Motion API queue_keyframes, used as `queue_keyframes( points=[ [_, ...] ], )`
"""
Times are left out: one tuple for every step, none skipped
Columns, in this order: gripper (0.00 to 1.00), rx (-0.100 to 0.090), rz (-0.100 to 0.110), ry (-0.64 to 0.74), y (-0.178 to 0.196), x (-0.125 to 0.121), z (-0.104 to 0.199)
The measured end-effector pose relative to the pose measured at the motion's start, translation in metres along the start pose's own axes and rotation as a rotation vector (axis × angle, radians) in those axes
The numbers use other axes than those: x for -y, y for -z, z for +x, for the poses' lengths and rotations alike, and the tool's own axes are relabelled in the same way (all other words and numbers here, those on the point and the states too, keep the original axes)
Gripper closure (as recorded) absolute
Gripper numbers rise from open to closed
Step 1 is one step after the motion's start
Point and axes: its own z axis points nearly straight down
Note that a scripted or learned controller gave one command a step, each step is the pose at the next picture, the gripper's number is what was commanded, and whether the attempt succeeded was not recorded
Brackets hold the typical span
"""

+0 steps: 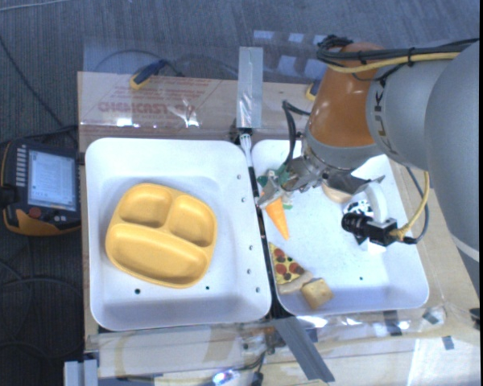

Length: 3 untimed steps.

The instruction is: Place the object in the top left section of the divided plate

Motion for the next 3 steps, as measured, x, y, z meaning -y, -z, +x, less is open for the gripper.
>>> queue_keyframes(
  points=[
    [1.0,0.0,0.0,-0.254,-0.003,-0.016,0.001],
    [1.0,-0.001,-0.01,-0.424,-0.005,0.054,0.056],
    [1.0,0.0,0.0,-0.329,-0.009,0.063,0.095]
  ],
)
